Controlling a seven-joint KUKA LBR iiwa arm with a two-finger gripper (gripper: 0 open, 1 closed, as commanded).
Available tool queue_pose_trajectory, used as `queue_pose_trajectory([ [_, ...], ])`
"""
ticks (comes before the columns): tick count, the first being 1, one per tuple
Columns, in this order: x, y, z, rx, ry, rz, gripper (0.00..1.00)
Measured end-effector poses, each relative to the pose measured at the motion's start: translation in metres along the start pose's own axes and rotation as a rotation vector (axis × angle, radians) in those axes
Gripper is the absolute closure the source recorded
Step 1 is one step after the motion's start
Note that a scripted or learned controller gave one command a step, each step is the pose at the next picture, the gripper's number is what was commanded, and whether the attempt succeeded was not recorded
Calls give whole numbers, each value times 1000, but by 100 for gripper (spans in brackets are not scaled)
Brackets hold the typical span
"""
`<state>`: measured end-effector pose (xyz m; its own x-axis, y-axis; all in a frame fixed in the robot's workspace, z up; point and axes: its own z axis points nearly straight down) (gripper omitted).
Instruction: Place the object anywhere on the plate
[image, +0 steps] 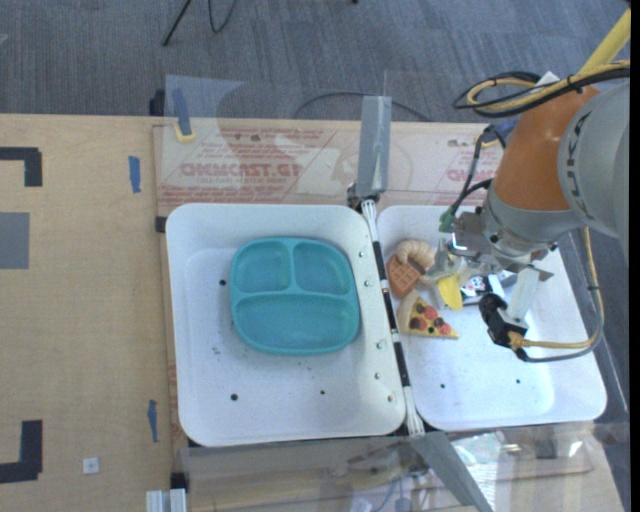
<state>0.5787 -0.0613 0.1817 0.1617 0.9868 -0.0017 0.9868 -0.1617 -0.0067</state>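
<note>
Teal divided plate (296, 296) sits in your left bin (190, 330); gripper (462, 282) above toy food (425, 317), grasp state indeterminate

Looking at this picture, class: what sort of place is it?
Probably a robot test bench in a lab: a grey and orange arm hangs over two white bins, with toy food, a teal plate and loose cables.

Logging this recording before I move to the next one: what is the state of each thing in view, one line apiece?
Teal plate: lying flat in the left bin, nothing on it.
Pizza slice toy: lying flat in the right bin, near the divider.
Waffle toy: lying beside the pizza slice, not on the plate.
Croissant toy: resting next to the waffle.
Yellow piece: lying under the gripper.
Gripper: low over the toys; grasp unclear.
</note>
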Motion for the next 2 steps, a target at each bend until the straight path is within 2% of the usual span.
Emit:
queue_pose_trajectory([
  [1, 83, 6, 0, -4, 0, -129, 100],
  [2, 83, 6, 0, -4, 0, -129, 0],
])
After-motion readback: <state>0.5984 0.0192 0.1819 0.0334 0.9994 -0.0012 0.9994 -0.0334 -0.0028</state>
